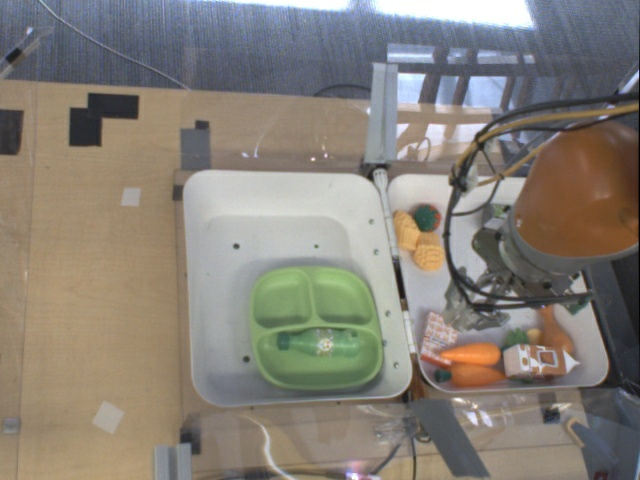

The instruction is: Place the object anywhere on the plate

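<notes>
A green divided plate (262,306) lies in the left white bin (215,223), toward its front. A small green bottle (320,343) rests on its side in the plate's front compartment. My gripper (478,306) hangs low over the middle of the right bin (598,366), under the arm's big orange band (585,193). It is just above a snack packet (437,330) and two toy carrots (470,354). The wrist and cables hide its tips.
The right bin also holds two corn cobs (418,243), a green and red ball (428,216), a small carton (535,361) and another carrot (557,333). A metal divider (392,258) separates the bins. Bare wooden bench (90,298) lies to the left.
</notes>
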`<state>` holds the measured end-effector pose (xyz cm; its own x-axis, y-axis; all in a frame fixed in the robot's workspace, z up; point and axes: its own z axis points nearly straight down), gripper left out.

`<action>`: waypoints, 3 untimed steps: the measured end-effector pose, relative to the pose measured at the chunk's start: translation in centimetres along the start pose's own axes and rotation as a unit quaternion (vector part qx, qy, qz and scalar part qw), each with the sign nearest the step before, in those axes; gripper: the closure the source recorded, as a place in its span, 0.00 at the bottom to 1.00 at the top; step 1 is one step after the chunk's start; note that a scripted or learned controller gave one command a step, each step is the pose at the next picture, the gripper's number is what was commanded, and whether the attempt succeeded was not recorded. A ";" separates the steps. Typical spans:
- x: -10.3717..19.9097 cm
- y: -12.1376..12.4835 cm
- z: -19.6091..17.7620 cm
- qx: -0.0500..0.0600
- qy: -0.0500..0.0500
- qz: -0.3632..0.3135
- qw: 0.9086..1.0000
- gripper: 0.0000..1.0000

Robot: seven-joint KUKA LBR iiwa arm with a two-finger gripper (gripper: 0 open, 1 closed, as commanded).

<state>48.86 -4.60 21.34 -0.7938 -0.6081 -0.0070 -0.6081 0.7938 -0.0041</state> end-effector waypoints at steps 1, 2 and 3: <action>-1.2 -4.5 2.8 0.001 0.000 0.268 0.963 1.00; -4.1 -12.7 -4.8 0.002 -0.002 0.401 0.916 1.00; -8.0 -16.6 5.1 0.001 0.002 0.605 0.796 1.00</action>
<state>65.36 -12.86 16.36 -0.7989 0.6015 -0.0025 0.6015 0.7989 0.0018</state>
